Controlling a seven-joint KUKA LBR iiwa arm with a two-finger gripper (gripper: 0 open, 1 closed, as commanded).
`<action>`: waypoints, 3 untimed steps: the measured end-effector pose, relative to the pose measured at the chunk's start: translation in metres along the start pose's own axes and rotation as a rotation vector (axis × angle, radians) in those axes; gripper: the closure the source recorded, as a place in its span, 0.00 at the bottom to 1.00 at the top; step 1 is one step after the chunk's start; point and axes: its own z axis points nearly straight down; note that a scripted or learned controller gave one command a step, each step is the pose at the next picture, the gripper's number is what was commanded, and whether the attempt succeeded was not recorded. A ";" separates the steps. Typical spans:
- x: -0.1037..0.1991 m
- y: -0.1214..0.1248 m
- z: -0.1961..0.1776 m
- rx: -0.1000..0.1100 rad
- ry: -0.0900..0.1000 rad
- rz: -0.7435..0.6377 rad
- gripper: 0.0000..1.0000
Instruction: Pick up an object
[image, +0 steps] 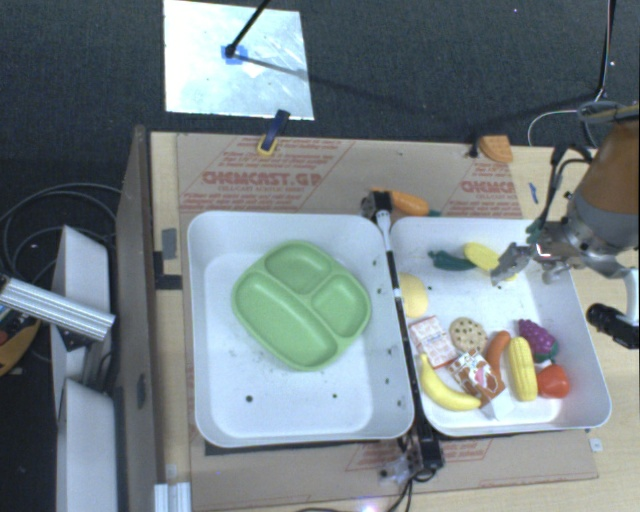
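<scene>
One fixed camera above the bench (300, 165), looking down at a slant, taking in both bins (215, 300) whole, arm (605, 190) entering from right

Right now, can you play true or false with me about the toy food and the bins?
1. The green plate lies in the left bin. True.
2. The banana sits on the green plate. False: it lies in the right bin, near the front.
3. The purple grapes are in the right bin. True.
4. The gripper hangs over the left bin. False: it is over the right bin, beside the yellow lemon.
5. The cookie is blue. False: it is tan with dark spots.
</scene>
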 end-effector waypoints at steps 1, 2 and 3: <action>0.033 0.051 0.113 0.002 0.002 -0.006 0.00; 0.062 0.083 0.109 0.013 0.002 -0.001 0.00; 0.031 0.084 0.106 0.002 0.000 0.003 0.00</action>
